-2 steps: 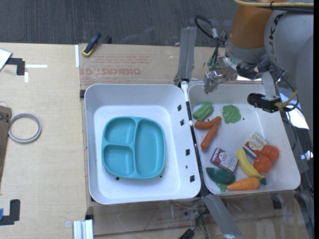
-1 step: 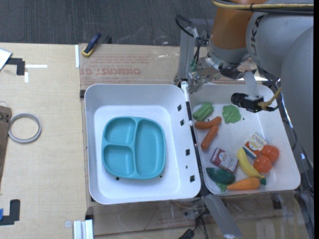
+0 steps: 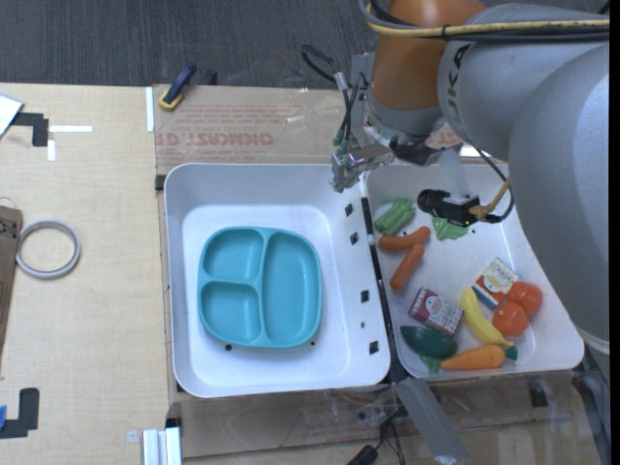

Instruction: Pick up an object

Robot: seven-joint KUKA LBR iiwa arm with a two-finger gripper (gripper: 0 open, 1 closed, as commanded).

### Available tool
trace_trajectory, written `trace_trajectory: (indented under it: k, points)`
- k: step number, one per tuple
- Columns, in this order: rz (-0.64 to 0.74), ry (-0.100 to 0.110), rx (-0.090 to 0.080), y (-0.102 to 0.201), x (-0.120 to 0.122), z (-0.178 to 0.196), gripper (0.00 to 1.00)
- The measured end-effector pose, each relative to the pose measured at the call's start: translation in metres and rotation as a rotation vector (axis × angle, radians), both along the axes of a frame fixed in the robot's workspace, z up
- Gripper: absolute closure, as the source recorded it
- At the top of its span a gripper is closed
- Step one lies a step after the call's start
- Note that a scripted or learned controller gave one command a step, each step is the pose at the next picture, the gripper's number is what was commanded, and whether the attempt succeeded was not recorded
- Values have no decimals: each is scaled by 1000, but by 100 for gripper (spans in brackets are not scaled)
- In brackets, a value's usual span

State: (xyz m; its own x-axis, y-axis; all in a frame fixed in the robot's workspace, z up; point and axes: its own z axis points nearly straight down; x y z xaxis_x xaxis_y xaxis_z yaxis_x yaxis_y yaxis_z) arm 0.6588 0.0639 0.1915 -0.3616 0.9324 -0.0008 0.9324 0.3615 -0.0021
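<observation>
Where the objects lie: banana [image 3: 479, 319], carrot [image 3: 474, 358] and red box [image 3: 435, 310] near the right bin's [image 3: 455, 260] front edge.
Gripper [image 3: 342, 174]: over the bins' shared wall, at the back edge; claw state cannot be told.
Left bin [image 3: 184, 260]: teal divided plate [image 3: 262, 287], central.
Bench [image 3: 87, 337]: tape ring [image 3: 44, 248], left edge.

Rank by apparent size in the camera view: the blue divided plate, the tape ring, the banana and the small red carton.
1. Blue divided plate, by far the largest.
2. Tape ring, on the bench left of the bins.
3. Banana and small red carton: these look alike in extent, so I leave them unranked.
</observation>
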Motion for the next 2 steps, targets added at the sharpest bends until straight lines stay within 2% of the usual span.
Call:
trace_trajectory:
  k: [1, 2]
  points:
    - [38, -4, -1, -45, 1, 31, 100]
    - [-113, 0, 0, -51, 0, 0, 100]
